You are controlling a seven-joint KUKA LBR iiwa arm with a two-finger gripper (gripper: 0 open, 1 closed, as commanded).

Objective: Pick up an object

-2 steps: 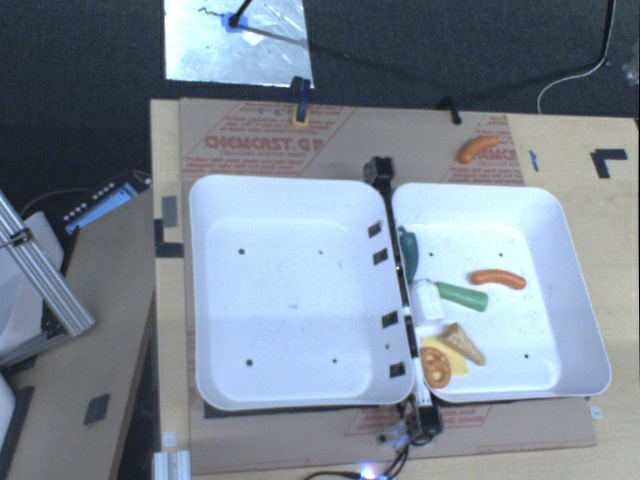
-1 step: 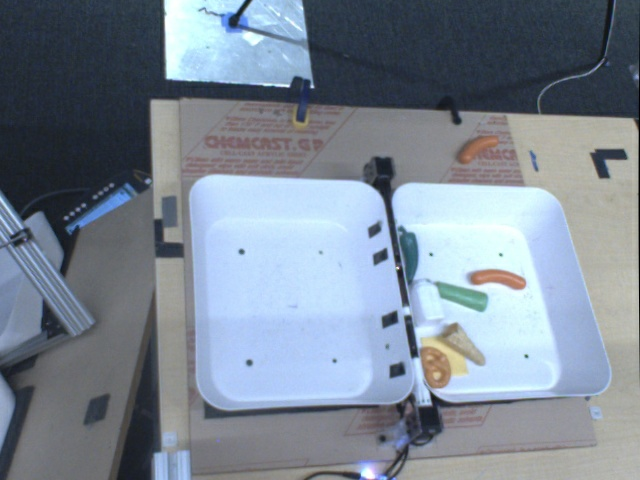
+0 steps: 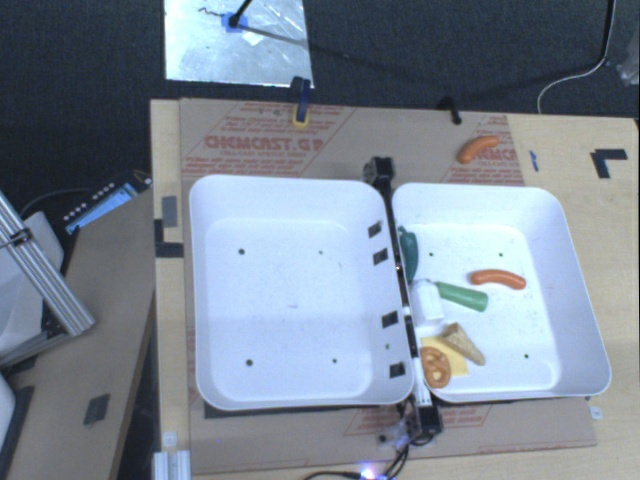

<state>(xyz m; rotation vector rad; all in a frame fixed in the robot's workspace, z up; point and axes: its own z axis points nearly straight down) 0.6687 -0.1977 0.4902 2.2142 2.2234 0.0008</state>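
The orange toy sausage (image 3: 497, 279) and green-handled piece (image 3: 462, 295) lay gathered in one white bin (image 3: 575, 258), seemingly as picking stock; the claw's state could not be told

One fixed camera was mounted above the table (image 3: 560, 413) and looked down at a slant. It stood far enough back to take in both white bins whole, the left bin (image 3: 290, 293) and the right bin (image 3: 495, 293), set side by side at mid-frame. Dark floor (image 3: 80, 68) filled the upper margin, and table edges showed on every side of the bins.
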